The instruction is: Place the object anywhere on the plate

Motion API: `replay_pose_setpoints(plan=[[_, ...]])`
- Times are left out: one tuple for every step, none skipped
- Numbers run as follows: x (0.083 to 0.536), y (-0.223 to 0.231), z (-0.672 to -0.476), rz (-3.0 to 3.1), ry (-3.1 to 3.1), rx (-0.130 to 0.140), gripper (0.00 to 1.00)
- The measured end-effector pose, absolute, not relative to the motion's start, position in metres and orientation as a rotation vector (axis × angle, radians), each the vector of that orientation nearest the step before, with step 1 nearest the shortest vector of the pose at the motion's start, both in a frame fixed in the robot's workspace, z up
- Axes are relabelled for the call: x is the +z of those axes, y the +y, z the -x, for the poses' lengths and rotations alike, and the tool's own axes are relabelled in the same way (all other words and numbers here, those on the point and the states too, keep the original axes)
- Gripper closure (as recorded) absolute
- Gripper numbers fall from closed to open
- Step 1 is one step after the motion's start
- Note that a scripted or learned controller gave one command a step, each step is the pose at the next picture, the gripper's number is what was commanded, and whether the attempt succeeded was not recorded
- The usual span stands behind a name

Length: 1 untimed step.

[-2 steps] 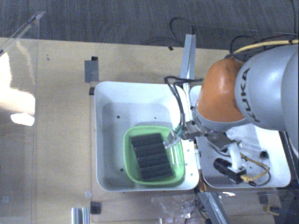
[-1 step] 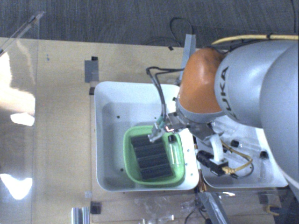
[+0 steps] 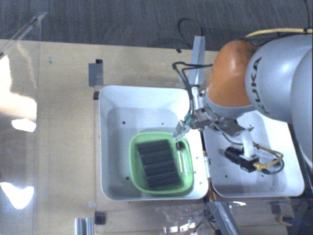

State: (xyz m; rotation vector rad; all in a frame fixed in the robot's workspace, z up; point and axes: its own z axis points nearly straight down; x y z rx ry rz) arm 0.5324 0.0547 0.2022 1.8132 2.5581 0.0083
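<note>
1. The task's object, a dark ribbed block [image 3: 157,164], lay flat inside the green plate [image 3: 133,156], its long side running from the plate's far-left part toward its near-right part. It sat wholly within the raised rim, and nothing was on top of it.
2. The plate itself rested in the near half of the left bin [image 3: 117,116], close to the wall shared with the right bin [image 3: 288,180].
3. Judged from this, the placing looked done: the block was on the plate, which is all the task asked. What seemed left was only for the arm to clear away from the bin.
4. The gripper [image 3: 180,133] hung at the plate's far-right corner, over or just at the rim, beside the block and not on it. No part of the block showed inside it, so it did not appear to hold the block.
5. Whether the gripper was released or clenched could not be told; from this slanted overhead angle its tip was small and partly masked by the wrist.
6. The arm [image 3: 274,77] reached in from the right, its bulk over the right bin. Its orange band [image 3: 230,72] sat above the divide between the two bins, and the wrist angled down and leftward to the plate's corner.
7. Whether the tip touched the rim or hovered just above it could not be made out.
</note>
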Motion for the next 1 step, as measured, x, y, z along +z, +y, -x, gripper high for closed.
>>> replay_pose_setpoints(plan=[[0.2018,0.0025,-0.6026,-1.804,2.565,0.007,0.00]])
